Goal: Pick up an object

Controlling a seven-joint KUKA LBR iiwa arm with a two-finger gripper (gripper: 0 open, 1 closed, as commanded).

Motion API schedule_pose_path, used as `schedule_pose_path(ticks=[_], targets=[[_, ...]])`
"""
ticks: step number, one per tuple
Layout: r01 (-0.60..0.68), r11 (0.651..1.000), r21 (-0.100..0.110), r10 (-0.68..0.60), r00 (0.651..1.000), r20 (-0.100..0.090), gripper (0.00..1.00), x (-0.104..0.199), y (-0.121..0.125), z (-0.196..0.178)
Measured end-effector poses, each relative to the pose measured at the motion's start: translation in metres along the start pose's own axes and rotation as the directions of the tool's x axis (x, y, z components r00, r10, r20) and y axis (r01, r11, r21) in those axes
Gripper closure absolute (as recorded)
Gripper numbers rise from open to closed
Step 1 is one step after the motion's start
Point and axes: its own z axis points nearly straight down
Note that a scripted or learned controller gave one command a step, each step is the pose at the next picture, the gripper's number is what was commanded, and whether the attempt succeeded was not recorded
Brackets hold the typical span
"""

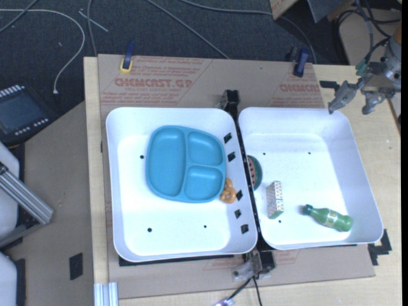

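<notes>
Green glass-like bottle [327, 217] lies on its side near the front of the right bin [357, 164], a silvery packet [275, 199] just beside it. In the left bin [121, 171] sits a blue divided plate [185, 164]. Farthest, the gripper [354, 98] hangs beyond the right bin's back corner, fingers spread, holding nothing. A rounded bottle could roll from a pinch.

A light blue three-compartment plastic plate [185, 164] is showing against the plain white left bin [127, 190]. A green glass-like bottle [329, 217] with a pale label and a silver patterned foil packet [275, 199] are lying in the white right bin [331, 145]. A small orange-brown lump [227, 192] is sitting beside the plate.
</notes>
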Motion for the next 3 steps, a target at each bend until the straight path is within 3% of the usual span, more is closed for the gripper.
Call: schedule_pose_path(ticks=[1,3], targets=[[0.004,1.000,-0.014,-0.004,1.000,0.004,0.00,0.001,0.002,-0.009],[0.004,1.000,-0.009,-0.004,1.000,0.002,0.00,-0.006,0.003,0.110]])
